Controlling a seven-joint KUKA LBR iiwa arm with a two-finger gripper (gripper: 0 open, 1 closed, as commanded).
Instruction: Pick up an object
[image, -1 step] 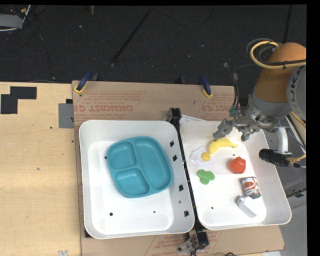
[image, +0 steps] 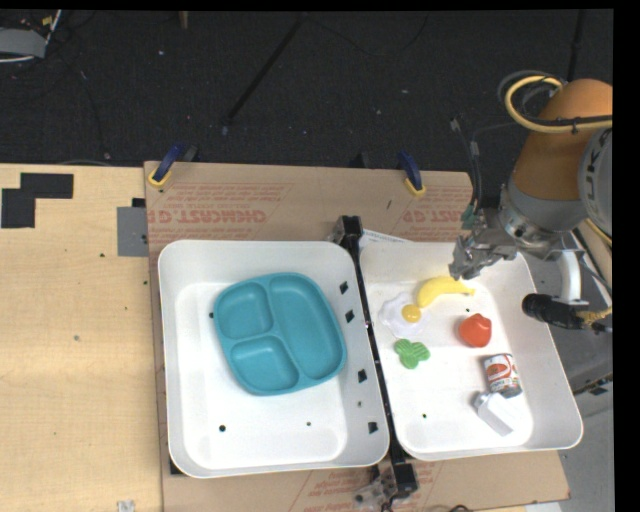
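Starting at the far left of the frame with plain tan bench top (image: 70, 350), then a sheet of brown cardboard (image: 260, 200) with mirrored red lettering, pinned along its upper edge by two blue-and-yellow clamps (image: 165, 170). On top of that, left of centre, the left white bin (image: 190, 420) holding a teal divided plate (image: 280, 333), three compartments, lying flat and a bit skewed. Moving right past the black divider strip (image: 362, 330) into the right white bin (image: 545, 425), with all the grabbable stuff in there: a flat white fried-egg toy (image: 402, 309) with a yellow yolk in the bin's upper left part, a small green leafy piece (image: 411, 352) just below it, a yellow banana (image: 443, 290) touching the egg's upper right edge, a red tomato-looking thing (image: 476, 329) lower right of the banana and apart from it, a little red-and-white can (image: 502, 374) tipped on its side below the tomato, and a pale grey block (image: 493, 412) just beside the can near the bin's lower right. Gripper (image: 466, 262) down low over the bin's upper area, right above the banana's right end, very near or touching, hard to say. Can't tell how wide it's set, too dark and small. Nothing visibly held. Grey arm (image: 545, 200) with the orange band (image: 560, 140) coming in from the upper right
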